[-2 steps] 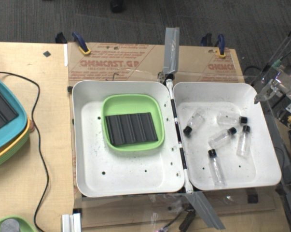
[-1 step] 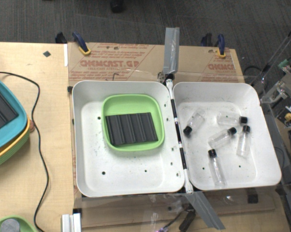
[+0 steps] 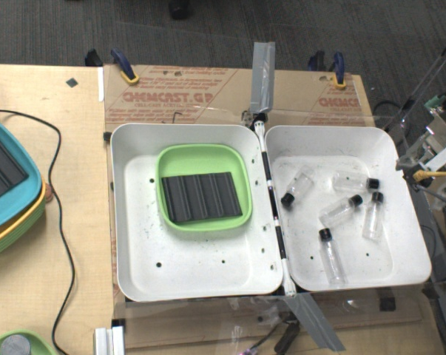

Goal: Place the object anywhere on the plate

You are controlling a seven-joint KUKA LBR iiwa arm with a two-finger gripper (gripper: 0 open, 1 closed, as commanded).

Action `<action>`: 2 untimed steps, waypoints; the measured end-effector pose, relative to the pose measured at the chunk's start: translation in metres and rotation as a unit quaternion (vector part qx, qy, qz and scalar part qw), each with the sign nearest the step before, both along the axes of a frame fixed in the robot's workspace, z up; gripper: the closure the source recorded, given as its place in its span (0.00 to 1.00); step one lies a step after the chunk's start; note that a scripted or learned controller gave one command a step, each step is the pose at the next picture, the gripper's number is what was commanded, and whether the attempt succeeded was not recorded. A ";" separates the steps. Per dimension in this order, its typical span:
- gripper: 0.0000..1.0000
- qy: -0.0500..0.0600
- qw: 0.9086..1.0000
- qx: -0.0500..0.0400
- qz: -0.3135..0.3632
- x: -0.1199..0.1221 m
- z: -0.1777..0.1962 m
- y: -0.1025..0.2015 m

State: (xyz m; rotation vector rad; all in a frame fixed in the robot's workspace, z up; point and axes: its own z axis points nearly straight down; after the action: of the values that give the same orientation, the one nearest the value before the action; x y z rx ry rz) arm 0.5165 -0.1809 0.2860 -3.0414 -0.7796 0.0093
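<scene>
Vials [image 3: 341,211] lie scattered in the right bin [image 3: 400,272], clear tubes with black caps, well apart from the green plate [image 3: 241,161] in the left bin [image 3: 134,272]. You should expect them to be light, stiff, slick and prone to rolling, perhaps fragile if glass. You would do best to grip one across the middle of its tube, jaws square to its length; the one lying alone at the front [image 3: 330,254] looks easiest. As for the jaws, you cannot tell how they stand.
</scene>
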 end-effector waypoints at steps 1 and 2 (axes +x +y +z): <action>0.00 0.000 0.996 -0.001 -0.088 -0.018 0.001 0.021; 0.00 0.000 0.989 -0.001 -0.148 -0.039 0.000 0.037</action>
State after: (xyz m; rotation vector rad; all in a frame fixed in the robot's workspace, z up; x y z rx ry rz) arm 0.4775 -0.1435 0.2863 -3.1241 -0.3216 0.0102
